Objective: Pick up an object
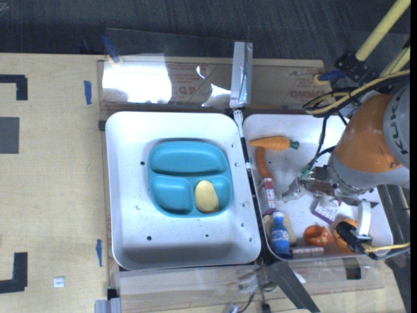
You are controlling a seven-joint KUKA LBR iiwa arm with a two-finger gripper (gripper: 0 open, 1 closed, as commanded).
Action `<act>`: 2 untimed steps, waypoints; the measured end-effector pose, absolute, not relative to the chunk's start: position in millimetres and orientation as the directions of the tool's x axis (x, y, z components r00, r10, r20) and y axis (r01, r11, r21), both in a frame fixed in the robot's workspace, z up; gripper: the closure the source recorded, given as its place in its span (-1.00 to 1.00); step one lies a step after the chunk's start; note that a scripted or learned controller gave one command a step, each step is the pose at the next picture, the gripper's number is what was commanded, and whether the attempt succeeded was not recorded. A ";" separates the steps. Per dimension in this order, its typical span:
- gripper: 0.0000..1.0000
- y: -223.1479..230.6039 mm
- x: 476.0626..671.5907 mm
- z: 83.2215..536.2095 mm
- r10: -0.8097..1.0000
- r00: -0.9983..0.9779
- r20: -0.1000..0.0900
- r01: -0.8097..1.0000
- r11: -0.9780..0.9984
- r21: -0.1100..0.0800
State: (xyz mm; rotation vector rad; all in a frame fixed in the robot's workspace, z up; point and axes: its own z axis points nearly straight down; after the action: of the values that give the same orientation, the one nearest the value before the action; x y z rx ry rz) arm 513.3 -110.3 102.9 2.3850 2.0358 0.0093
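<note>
Grey arm with orange band point(368, 142) reaches into the right shallow white bin point(296, 124), pincer point(319, 189) low over clutter; cannot tell its state. Nearby lie an orange plastic carrot point(272, 143), blue bottle point(279, 235) and small orange toy point(315, 234). Left white bin point(124, 175) holds a blue divided tray point(186, 158) with a yellow egg-shaped object point(206, 196).

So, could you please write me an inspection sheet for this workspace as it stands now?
Surface: wooden bench bearing a left bin and a right bin, both white.
Job's things: right bin holds a carrot, blue bottle, orange item and small packets.
Clutter: blue sectioned tray with a yellow egg-like object in the left bin.
Grippers: gripper low over the right bin; nothing visibly held.
Cables: yellow and black cables by the arm.
Surroundings: dark floor.
</note>
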 end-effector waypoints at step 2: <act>-1.00 -114.3 558.1 104.9 0.989 -0.146 0.000 0.989 0.146 0.003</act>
State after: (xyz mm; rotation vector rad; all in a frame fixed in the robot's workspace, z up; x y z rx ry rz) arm 558.1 -114.3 104.9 2.0517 2.3759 0.0038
